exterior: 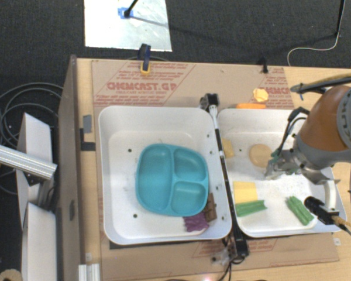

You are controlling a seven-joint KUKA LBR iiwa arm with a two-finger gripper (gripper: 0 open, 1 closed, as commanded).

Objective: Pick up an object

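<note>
Gripper [273, 170] sits low in the right bin [281, 117], just beside the tan disc [260, 154]; can't tell its opening or whether it has anything. Yellow block [244, 191] and green sticks [250, 207] lie near the front. Left bin [120, 124]: blue plate [172, 180].

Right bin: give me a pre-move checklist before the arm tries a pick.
1. Gripper over the right bin: ok.
2. Tan round piece close beside the gripper: ok.
3. Jaws open or shut: cannot tell.
4. Anything held: cannot tell.
5. Yellow block and green piece lie apart from the gripper: ok.
6. Green stick near the bin's front right corner, unobstructed: ok.
</note>
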